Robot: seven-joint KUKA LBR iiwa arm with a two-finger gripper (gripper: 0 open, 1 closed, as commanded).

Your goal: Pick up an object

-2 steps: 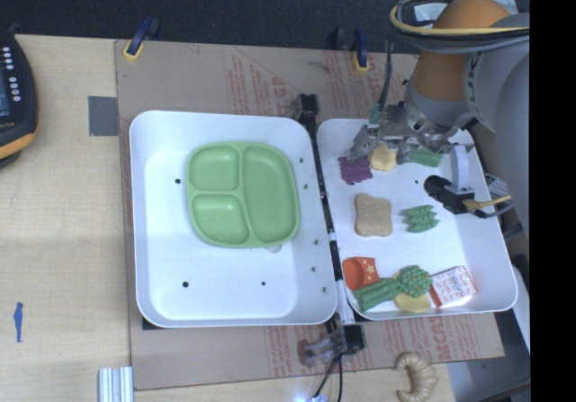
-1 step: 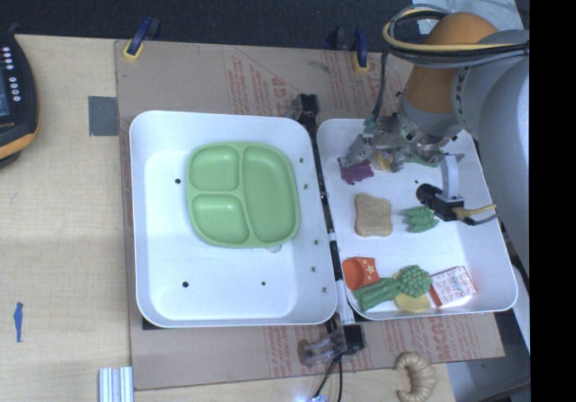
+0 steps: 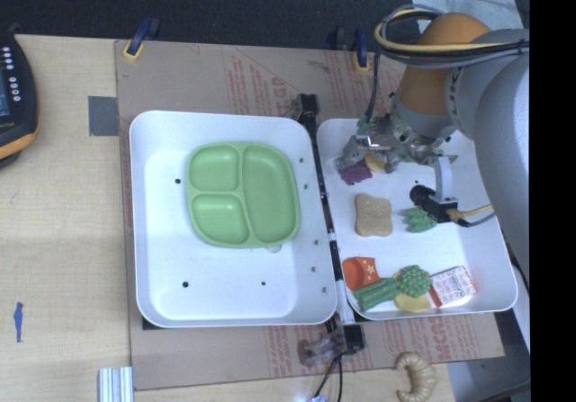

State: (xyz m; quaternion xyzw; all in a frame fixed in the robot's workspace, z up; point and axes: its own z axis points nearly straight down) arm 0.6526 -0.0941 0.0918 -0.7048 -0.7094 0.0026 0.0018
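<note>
One arm (image 3: 468, 76) bends down over your right bin (image 3: 504, 276), gripper (image 3: 371, 153) low in its far corner (finger state I cannot tell). Just beside it lies a purple toy (image 3: 356, 173); nearer you, a tan biscuit (image 3: 373, 215).

a green divided plate (image 3: 243, 194) sits in the left bin (image 3: 157, 297). blue clamps (image 3: 139, 37) grip the cardboard sheet (image 3: 225, 76) on the wooden table (image 3: 54, 247).
</note>
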